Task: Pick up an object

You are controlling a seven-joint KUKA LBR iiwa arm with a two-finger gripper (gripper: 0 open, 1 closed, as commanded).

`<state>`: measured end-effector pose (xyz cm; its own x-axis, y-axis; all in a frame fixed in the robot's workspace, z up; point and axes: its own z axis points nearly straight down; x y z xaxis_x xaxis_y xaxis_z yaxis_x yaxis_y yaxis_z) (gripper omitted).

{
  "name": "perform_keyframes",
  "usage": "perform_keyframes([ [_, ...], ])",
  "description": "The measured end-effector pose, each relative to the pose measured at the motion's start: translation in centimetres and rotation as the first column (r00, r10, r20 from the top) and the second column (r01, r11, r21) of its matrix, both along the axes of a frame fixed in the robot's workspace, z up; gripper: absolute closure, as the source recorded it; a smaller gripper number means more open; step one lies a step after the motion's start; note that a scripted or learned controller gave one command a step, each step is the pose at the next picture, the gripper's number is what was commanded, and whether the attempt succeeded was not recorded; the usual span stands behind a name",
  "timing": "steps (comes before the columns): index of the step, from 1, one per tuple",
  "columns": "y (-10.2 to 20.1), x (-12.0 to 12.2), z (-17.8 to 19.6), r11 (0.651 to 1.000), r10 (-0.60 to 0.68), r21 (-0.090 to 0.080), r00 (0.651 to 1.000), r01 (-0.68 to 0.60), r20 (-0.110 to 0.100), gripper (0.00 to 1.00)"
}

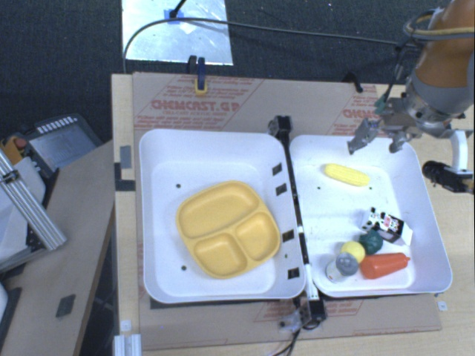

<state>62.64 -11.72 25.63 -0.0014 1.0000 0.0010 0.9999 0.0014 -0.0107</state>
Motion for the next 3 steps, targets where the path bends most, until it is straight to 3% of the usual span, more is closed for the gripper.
perform_keyframes([
  [1,0.0,0.2,0.8,1.0,0.002,-0.001,1.0,-0.002,0.012,0.0],
  [3,-0.5,0.1,-9.6,1.0,0.0,-0.001,1.0,0.0,0.008,0.0],
])
